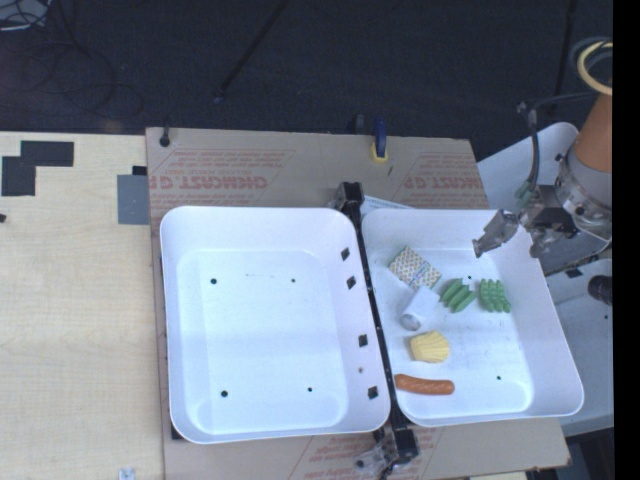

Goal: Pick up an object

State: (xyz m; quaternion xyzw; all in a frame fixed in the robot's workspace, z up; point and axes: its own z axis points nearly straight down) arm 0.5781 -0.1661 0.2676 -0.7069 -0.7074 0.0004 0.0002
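Within the right bin [556, 368], near its middle, five things are gathered: a patterned packet [413, 266], a white cylinder [420, 308], two green pieces [476, 295], a yellow lump [429, 347] and an orange sausage [424, 385]. Above that bin's far right rim the claw [520, 236] is seen spread, with nothing between its fingers. Beside it on the desk [70, 318], the left bin [180, 328] is set.

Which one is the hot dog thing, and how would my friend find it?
Start at the right white bin, the one holding the toys. Look along its near edge, below the yellow corn piece. The toy sausage lies flat there, the only long, thin, orange-red thing among them.
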